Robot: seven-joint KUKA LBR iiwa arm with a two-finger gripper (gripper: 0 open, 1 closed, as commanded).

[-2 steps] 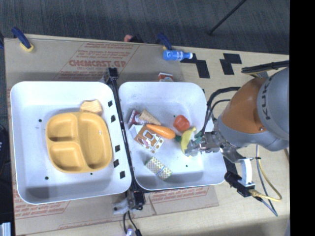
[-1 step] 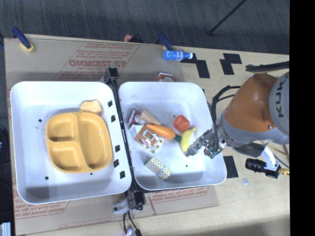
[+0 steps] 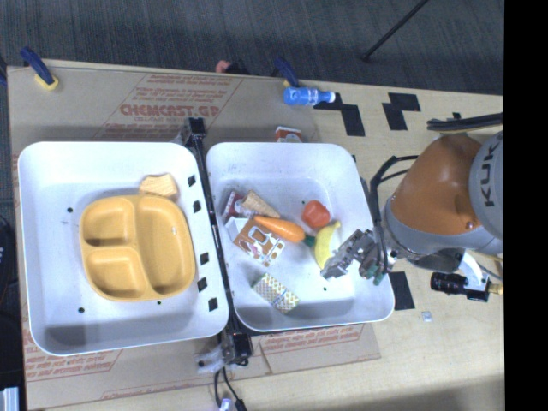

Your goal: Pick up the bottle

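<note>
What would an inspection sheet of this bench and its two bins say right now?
Surface: bench, two white bins side by side.
Job's things: blue bottle lies on the bench beyond the right bin, outside both.
Clutter: yellow tray in left bin; carrot, banana, red item, packets in right bin.
Grippers: gripper low over right bin's near right corner, beside the banana.
Cables: black cables by the arm.
Surroundings: dark floor.
</note>
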